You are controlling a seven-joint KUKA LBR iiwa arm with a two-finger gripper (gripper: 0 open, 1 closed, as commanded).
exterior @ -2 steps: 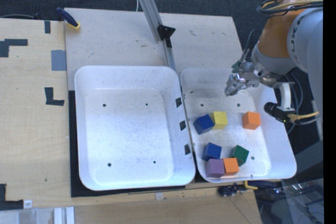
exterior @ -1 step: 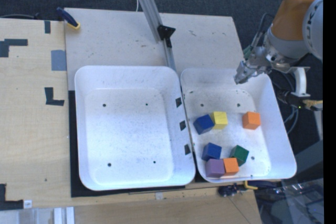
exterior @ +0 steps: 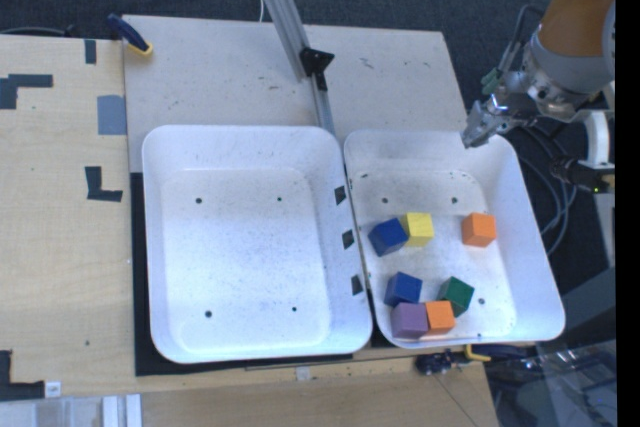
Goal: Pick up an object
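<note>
Closest to the camera is the front edge of the right bin (exterior: pixel 530 325), and that's where most of the blocks sit. Down there you've got a purple block (exterior: pixel 409 319) touching an orange block (exterior: pixel 440 315), with a green block (exterior: pixel 458 294) just beside them and a blue block (exterior: pixel 404 288) right behind the purple one. Further back there's a second blue block (exterior: pixel 388 236) touching a yellow block (exterior: pixel 420 227), and a lone orange block (exterior: pixel 479 229) off on its own toward the right wall.

The left bin (exterior: pixel 160 215) has nothing to pick, so everything to grab is in the right one.

The gripper (exterior: pixel 481 129) hangs over the far right corner of the right bin, about at the rim, not down among the blocks. All the blocks lie nearer the camera from there, so the move is basically a pull toward the front of the bin plus a descent. The lone orange block looks like the easiest target to me: it's the nearest one to the gripper and has free space all round, so nothing would crowd the fingers.

Jaws: honestly can't tell if they're apart or together, too small and blurry at this angle. Nothing visible between them, and it's not touching any block.
</note>
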